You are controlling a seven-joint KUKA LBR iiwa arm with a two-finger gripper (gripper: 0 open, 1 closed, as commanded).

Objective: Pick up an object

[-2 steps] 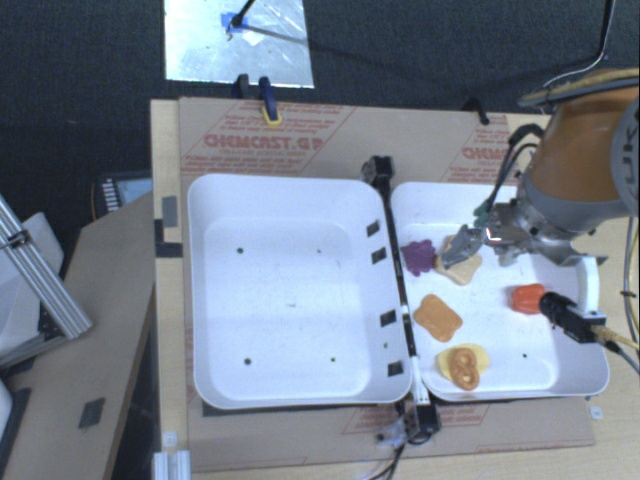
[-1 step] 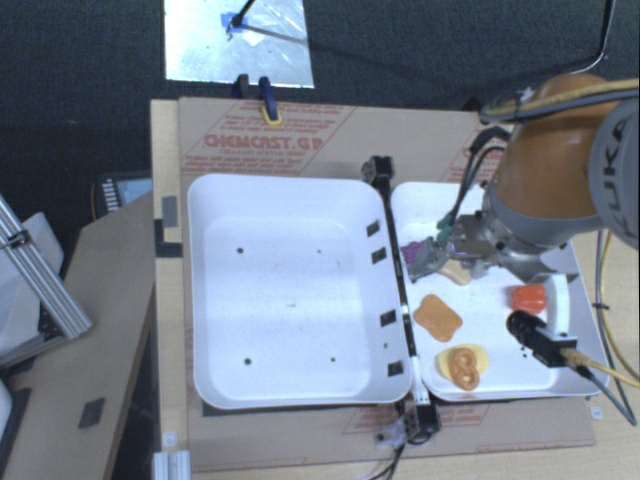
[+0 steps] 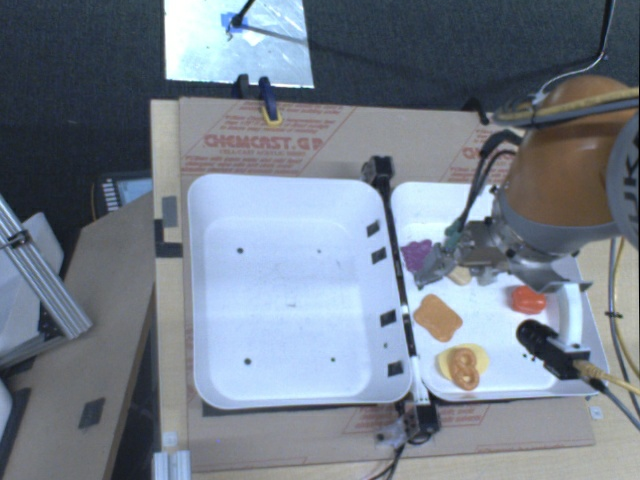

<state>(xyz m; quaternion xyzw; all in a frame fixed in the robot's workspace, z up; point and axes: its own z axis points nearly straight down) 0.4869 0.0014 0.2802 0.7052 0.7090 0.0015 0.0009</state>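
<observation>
Claw [image 3: 437, 264] low in the right bin [image 3: 500, 386], grip state impossible to tell. Touching a purple object [image 3: 416, 255] at its tip; tan piece [image 3: 437, 316] just below, red piece [image 3: 527, 298] to the right.

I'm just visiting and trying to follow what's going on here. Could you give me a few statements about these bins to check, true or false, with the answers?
1. The toys all lie in the right bin. True.
2. The gripper hangs over the left bin. False: it is over the right bin, by the purple toy.
3. A red toy lies in the right bin. True.
4. The pretzel-shaped toy is blue. False: it is orange, lying on a yellow piece.
5. The arm comes in from the right. True.
</observation>
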